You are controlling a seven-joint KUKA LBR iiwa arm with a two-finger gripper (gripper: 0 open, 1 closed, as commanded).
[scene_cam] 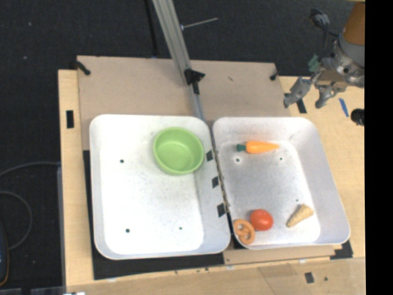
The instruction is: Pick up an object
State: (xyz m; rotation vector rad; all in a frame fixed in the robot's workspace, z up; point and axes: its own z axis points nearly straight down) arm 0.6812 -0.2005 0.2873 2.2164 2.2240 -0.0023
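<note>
My gripper [309, 97] hangs above the bench just beyond the right bin's far right corner, open, with nothing between its fingers. In the right bin [328, 183] an orange carrot with a green top [261, 146] lies near the far wall. A red tomato [261, 219], a brown ring-shaped pretzel [244, 231] and a tan wedge [299, 215] sit along the near wall. A green bowl [178, 150] stands upright in the left bin [101, 183], toward its far right.
A slanted metal post [175, 42] rises from the bench behind the seam between the two bins. Tan bench surface [245, 94] lies between the bins' far walls and the black floor.
</note>
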